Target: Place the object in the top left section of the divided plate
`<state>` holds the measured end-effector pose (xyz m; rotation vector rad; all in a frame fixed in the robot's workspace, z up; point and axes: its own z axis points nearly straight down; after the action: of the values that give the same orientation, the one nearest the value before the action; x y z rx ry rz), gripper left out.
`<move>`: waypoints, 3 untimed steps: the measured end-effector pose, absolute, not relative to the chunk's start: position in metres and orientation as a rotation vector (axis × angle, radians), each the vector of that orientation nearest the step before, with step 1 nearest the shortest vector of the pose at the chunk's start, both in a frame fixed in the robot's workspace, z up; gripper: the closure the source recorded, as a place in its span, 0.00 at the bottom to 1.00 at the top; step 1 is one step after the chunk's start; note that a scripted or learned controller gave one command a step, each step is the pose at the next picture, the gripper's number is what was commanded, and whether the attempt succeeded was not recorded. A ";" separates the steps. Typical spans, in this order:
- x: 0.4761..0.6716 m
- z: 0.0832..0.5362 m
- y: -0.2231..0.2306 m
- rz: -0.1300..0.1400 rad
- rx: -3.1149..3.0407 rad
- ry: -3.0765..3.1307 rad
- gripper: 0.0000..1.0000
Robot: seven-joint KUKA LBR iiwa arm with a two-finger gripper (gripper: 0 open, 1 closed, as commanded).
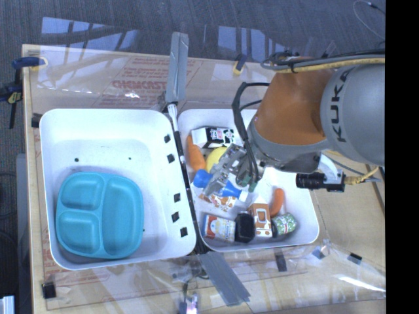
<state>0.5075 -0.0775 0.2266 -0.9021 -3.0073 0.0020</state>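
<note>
A blue divided plate (99, 215) lies in the left bin (98, 129), toward its front left. My gripper (222, 170) reaches down into the right bin (308, 231), over a pile of small toy foods. Its metal fingers hang just above a blue and white packet (226, 191), beside a yellow piece (214, 156) and an orange carrot-like piece (195, 157). The arm's wrist hides the back right part of that bin.
In the right bin lie a black and white packet (215, 135), a red-orange piece (278, 201), a small carton (261, 220), a black piece (245, 227), a bottle (219, 227) and a green can (285, 224). A divider wall (178, 188) separates the bins.
</note>
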 end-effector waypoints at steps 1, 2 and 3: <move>0.507 0.229 -0.036 0.002 -0.700 -3.057 1.00; 0.508 0.238 -0.036 0.004 -0.694 -3.056 1.00; 0.510 0.220 0.047 0.004 -0.613 -3.076 1.00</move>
<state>0.5097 0.0474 0.2202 -0.6134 -3.0758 0.0036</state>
